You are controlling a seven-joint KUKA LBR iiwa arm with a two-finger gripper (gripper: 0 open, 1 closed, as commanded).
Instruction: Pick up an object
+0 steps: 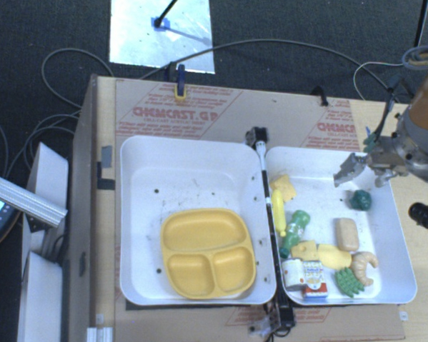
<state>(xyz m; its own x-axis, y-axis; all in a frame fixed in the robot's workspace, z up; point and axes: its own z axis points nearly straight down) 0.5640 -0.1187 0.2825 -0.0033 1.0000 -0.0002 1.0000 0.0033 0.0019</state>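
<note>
Hovering over the right bin (402, 262), the gripper (364, 172) has its fingers spread apart, holding nothing; a dark green ball (360, 201) lies just below it

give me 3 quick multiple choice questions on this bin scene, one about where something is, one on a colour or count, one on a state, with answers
1. Where does the yellow divided tray lie?
A. in the left bin
B. in the right bin
C. on the floor

2. What colour is the small ball near the gripper?
A. red
B. dark green
C. white

3. What is between the fingers of the gripper?
A. the ball
B. the tray
C. nothing

Answers:
1 A, the tray rests in the left bin, toward its near side.
2 B, the ball in the right bin is dark green.
3 C, the gripper hangs over the right bin's far side with open fingers and no object between them.
</note>
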